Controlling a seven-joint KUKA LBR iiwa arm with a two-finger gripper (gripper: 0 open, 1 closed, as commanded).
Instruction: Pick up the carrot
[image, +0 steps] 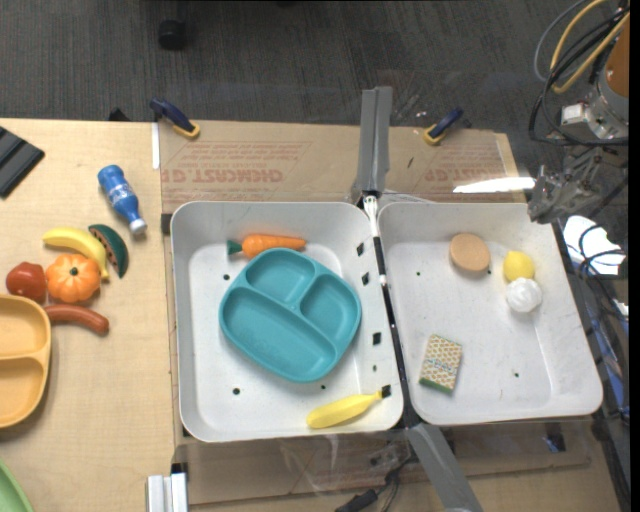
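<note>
Orange carrot (272, 243) lies in left bin (190, 330), far from gripper (556, 192).

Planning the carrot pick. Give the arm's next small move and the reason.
Probably swing the gripper left across the right bin to hover above the carrot. The gripper sits past the right bin's far right corner, while the carrot lies in the left bin near its back wall, just behind the teal plate, with nothing on top.

Dark grey carpeted floor (300, 50) beyond the bench (90, 150), whose pale wooden top is partly covered by a brown cardboard sheet (270, 165) held with two clamps (175, 117); bright overhead lighting.
</note>
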